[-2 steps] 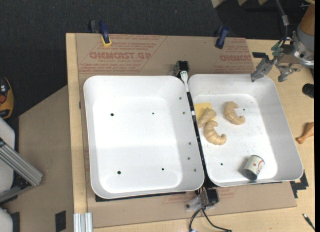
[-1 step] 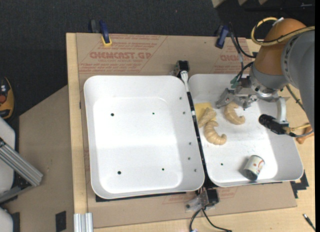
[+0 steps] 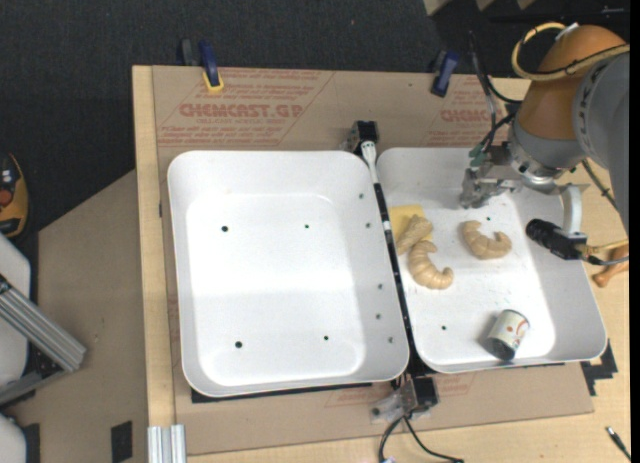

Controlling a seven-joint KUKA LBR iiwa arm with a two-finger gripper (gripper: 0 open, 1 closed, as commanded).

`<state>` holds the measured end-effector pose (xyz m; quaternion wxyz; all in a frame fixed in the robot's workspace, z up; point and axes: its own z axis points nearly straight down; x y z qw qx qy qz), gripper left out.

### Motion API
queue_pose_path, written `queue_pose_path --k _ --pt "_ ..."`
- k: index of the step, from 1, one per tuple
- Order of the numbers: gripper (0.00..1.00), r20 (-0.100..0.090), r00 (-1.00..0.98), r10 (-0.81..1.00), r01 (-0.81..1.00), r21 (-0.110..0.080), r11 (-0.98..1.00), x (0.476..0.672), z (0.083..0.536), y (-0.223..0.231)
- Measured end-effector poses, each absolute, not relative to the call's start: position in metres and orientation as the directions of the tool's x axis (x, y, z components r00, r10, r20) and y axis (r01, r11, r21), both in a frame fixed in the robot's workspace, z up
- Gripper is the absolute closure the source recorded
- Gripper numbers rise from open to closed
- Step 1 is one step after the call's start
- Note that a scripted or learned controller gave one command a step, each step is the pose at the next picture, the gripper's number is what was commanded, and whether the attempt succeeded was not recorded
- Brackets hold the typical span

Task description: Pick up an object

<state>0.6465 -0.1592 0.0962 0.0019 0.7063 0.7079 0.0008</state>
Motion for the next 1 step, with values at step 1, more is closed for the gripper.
queue_pose_path --k 1 --pt "1.0 -0.004 -0.003 1.0 1.0 0.016 0.003 0.6699 0.2243 -0.1462"
